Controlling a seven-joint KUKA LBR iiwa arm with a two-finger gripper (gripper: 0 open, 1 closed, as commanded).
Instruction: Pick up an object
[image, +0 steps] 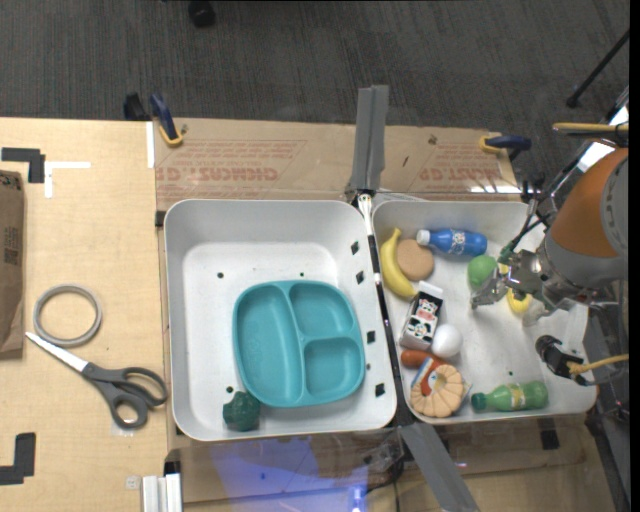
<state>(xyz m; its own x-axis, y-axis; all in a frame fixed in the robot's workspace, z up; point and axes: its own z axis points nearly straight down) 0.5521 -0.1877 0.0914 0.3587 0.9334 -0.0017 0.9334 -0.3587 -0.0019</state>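
The right bin (500, 355) holds a yellow banana (392, 268), a tan round bun (415, 262), a blue bottle (452, 241), a green ball (481, 269), a small milk carton (423, 318), a white egg (445, 341), a croissant-like pastry (440, 389) and a green bottle (511, 397). My gripper (505, 288) is low over the bin's right side, just right of the green ball. A small yellow object (518, 301) lies right at its tip, partly hidden. Nothing is visibly lifted.
The left bin (200, 300) contains a teal divided plate (298, 342) and a dark green lump (240, 411) at its front. Scissors (105, 380) and a tape roll (67, 313) lie on the bench to the left. A black cable (560, 360) hangs by the arm.
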